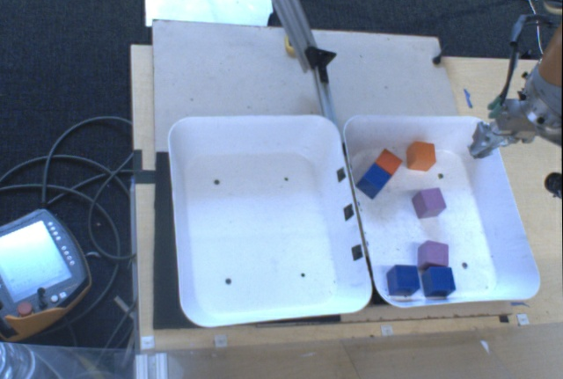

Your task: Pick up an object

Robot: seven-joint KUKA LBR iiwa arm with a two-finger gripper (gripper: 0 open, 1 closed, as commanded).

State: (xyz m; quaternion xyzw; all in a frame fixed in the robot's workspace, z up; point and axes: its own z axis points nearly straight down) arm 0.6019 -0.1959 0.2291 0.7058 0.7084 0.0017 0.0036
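The right bin (510,219) holds several small blocks. An orange cube (421,156) lies near its back, and beside it an orange-and-blue pair (379,172) rests against the left wall. A purple cube (428,202) sits mid-bin. At the front, another purple cube (433,253) stands behind two blue cubes (420,280). My gripper (485,142) hangs at the bin's back right rim, to the right of the orange cube and apart from every block. Nothing shows between its fingers.
The left bin (189,219) stands beside the right one, sharing a middle wall. A metal rod (286,3) slants over the bench behind the bins. Cables and a teach pendant (35,267) lie on the floor at left.
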